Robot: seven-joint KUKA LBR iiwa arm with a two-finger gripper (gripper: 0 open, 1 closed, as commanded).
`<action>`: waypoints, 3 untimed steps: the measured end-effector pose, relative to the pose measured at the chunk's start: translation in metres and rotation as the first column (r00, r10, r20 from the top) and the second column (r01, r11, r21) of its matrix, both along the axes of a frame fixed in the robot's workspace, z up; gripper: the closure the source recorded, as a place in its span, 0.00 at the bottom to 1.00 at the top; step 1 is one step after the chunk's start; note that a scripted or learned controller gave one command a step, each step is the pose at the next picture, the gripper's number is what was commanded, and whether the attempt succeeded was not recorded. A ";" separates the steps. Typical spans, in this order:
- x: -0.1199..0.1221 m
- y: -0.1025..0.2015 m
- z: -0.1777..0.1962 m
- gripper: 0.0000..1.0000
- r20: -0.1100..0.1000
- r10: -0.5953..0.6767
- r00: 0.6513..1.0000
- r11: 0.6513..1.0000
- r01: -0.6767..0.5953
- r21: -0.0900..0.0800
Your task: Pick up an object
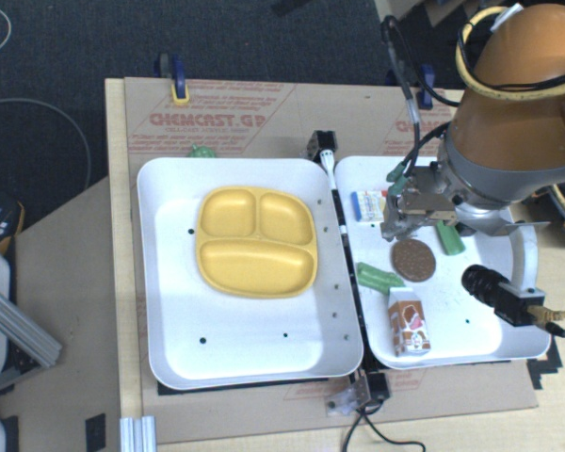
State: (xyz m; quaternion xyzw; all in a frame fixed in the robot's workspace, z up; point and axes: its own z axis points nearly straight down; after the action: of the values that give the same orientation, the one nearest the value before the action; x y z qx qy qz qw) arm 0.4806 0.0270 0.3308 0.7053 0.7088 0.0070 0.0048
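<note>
Where the grey arm comes down over the right bin (508, 347), its gripper (407, 222) hangs just above a brown disc (414, 260), too much in shadow to tell how it stands. The disc lies flat near the middle of that bin, and nothing appears caught in the metal. Just left of the disc sits a green oblong piece (379, 277), and below that a small red-and-white carton (409, 326), lying lengthwise near the front rim. A second green piece (449, 238) pokes out beside the wrist, and a small white packet with blue print (368, 204) lies near the bin's left wall. Open white floor shows at the right front corner. Across the divide, the left bin (169, 318) holds a yellow divided plate (257, 241), with bare margin on every side.
</note>
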 end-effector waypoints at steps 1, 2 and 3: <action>-0.003 0.079 -0.059 1.00 -0.024 0.003 1.000 1.000 -0.003 -0.001; 0.019 0.121 0.058 1.00 -0.004 0.001 1.000 1.000 -0.001 0.001; -0.002 0.188 0.127 1.00 -0.008 0.004 1.000 1.000 -0.004 0.003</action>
State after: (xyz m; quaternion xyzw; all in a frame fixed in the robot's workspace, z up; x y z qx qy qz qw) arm 0.4784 0.2151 0.4576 0.7039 0.7103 0.0051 0.0010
